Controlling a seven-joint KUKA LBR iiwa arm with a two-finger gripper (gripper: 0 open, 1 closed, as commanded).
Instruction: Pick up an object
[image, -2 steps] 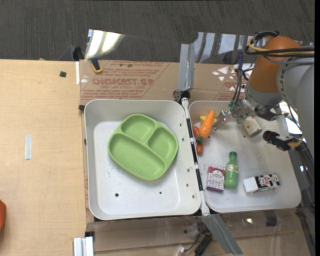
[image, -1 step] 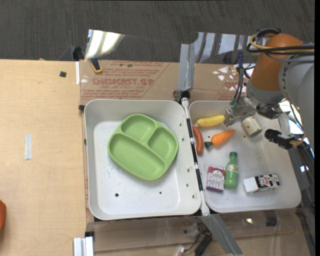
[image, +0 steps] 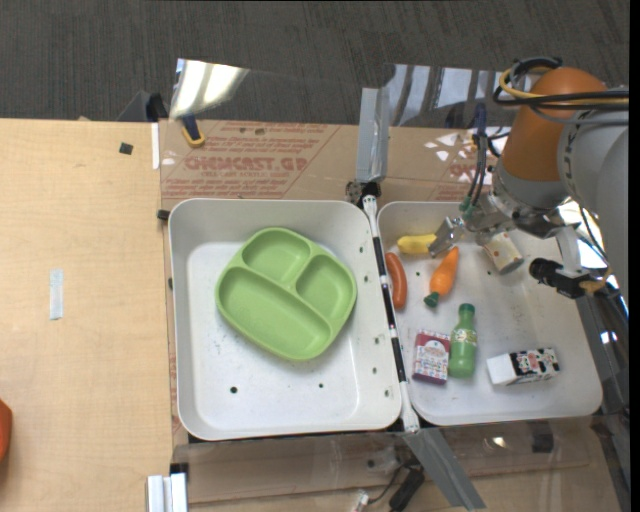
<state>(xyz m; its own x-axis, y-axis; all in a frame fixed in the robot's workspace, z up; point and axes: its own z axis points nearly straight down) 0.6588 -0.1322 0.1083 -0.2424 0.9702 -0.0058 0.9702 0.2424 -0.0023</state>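
The right bin (image: 580, 395) holds several small items: a yellow banana-like piece (image: 414, 243), a red sausage-shaped toy (image: 397, 279), an orange carrot (image: 444, 274), a green bottle (image: 463, 342), a pink box (image: 431, 358) and a white-and-black carton (image: 522, 366). My gripper (image: 473, 243) hangs over the far part of this bin, just above and right of the carrot's upper end. Its fingers stand apart, open, with nothing between them.
The left bin (image: 200, 390) carries a green divided plate (image: 287, 292). A metal divider (image: 383, 300) runs between the two bins. Cardboard (image: 260, 150) lies behind the bins, and the wooden bench (image: 70, 300) stretches to the left.
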